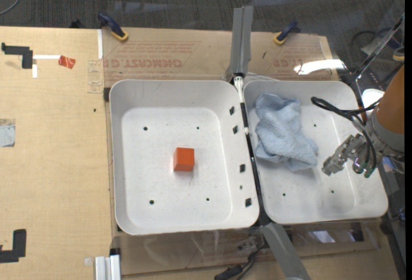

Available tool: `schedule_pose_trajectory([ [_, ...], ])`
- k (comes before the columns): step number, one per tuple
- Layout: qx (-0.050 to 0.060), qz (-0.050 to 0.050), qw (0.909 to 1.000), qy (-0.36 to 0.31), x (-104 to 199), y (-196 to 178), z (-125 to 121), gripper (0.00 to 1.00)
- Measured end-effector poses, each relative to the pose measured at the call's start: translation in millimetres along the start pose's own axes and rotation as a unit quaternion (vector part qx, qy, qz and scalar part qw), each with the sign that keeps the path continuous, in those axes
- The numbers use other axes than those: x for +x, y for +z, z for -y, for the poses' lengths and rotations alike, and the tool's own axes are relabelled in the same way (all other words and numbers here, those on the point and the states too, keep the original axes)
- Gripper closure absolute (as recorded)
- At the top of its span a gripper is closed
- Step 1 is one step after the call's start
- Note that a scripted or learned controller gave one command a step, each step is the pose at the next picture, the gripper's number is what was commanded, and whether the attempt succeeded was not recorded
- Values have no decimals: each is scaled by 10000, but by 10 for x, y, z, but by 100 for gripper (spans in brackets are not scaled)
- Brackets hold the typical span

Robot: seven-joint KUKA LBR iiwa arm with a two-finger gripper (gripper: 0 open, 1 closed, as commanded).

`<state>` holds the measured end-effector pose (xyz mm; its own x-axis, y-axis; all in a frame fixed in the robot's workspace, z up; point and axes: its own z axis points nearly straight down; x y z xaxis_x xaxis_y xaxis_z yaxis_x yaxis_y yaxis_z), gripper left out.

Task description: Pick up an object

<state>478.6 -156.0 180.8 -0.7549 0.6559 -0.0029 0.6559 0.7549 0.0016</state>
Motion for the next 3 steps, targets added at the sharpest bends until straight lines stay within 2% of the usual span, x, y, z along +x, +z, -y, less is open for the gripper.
schedule_pose_trajectory([
  [1, -3, 4, 9916, -1292, -420, -370, -197, 100],
  [2, -6, 4, 9629, -2700, -884, -334, -140, 100],
  [3, -11, 13, 8613, -5081, -1032, -623, -66, 100],
])
